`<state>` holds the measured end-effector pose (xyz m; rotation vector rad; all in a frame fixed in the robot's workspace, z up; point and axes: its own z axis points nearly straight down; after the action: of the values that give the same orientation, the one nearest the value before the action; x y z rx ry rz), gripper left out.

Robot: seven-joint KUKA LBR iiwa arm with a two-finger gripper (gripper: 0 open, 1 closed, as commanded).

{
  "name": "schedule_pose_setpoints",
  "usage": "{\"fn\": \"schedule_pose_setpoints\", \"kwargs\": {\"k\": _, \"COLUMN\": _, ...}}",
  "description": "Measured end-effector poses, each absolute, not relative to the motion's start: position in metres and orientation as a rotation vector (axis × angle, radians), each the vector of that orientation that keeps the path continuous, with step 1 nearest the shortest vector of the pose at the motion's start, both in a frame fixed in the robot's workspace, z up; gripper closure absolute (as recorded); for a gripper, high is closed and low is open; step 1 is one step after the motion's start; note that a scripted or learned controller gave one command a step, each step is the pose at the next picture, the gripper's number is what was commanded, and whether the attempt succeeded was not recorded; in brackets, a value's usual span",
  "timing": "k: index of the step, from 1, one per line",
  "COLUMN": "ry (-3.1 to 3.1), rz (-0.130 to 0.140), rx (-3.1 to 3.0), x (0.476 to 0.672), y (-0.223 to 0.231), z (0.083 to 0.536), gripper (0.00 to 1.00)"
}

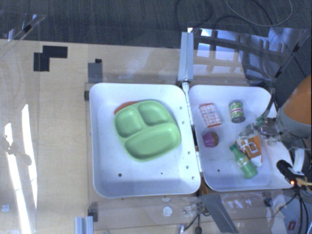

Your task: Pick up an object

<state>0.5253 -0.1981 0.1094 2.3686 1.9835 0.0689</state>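
The right bin (219, 177) holds several small items. A red and white box (210, 115) and a green-labelled can (237, 111) lie toward its back. A purple lump (210, 139) sits near the middle. A green bottle (244, 163) lies at the front right, touching an orange and white packet (250, 147). My gripper (260, 129) reaches in from the right edge and hovers just above and behind the packet, at its far end. Nothing shows in its grasp.
A green divided plate (147, 129) lies in the left bin (107, 174), with an orange edge (125, 105) peeking out behind it. A metal divider (190, 126) runs between the bins. The arm's orange band (298, 106) stands over the right bin's right rim.
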Motion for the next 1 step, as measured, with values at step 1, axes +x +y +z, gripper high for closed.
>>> {"fn": "schedule_pose_setpoints", "kwargs": {"k": 1, "ry": 1.965, "rz": 0.069, "rx": 2.375, "x": 0.5136, "y": -0.1984, "z": 0.1095, "gripper": 0.0}}
